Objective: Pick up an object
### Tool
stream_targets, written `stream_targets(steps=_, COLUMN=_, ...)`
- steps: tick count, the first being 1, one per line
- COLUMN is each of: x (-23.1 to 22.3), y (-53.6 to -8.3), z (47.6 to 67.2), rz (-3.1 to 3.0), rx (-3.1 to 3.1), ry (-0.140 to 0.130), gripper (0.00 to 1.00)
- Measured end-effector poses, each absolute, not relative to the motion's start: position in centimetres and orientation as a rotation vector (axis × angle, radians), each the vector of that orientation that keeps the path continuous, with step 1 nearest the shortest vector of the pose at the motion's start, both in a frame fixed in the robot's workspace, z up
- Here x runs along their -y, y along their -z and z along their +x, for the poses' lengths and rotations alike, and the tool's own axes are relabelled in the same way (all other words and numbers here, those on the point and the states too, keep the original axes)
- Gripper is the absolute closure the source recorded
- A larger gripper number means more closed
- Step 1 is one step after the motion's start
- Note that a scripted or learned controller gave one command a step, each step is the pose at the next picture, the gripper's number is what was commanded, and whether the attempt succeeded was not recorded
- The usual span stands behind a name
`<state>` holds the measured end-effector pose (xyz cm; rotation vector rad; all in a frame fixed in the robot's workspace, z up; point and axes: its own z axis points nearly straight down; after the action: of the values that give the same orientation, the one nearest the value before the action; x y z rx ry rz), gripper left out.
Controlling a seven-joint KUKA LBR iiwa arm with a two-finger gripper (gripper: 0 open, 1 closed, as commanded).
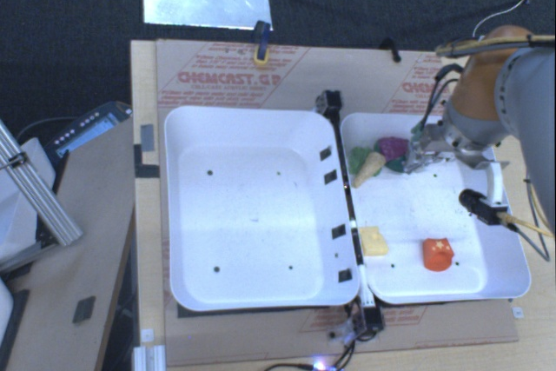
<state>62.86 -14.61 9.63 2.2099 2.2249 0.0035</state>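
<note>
The right bin [499, 278] holds a purple object [393, 147], a green object [359, 157] and a pale yellow cone-like piece [371, 167] clustered near its far left corner. A flat yellow block [374, 241] lies by the bin's left wall near the front. A red-orange object [438, 254] sits toward the front right. My gripper [418, 159] is low over the far part of the right bin, just right of the purple object. Nothing shows between its tips.
The left bin [187, 187] stands beside the right one, with a black clipped divider [340, 195] between them. A yellow clamp [261, 56] sits on the board behind the bins. A grey device [87, 128] lies on the bench at far left.
</note>
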Motion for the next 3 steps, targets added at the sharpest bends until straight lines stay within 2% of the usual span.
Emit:
stream_targets(steps=1, x=12.7, y=-8.3, z=53.6, rz=2.228, rx=-2.226, ry=0.005, gripper=1.0)
stream_targets(steps=2, x=8.8, y=-8.4, z=48.4, rz=2.222, rx=-2.225, ry=0.0, gripper=1.0)
stream_targets(steps=3, x=11.7, y=-17.9, z=52.6, rz=2.209, rx=-2.217, ry=-0.009, gripper=1.0)
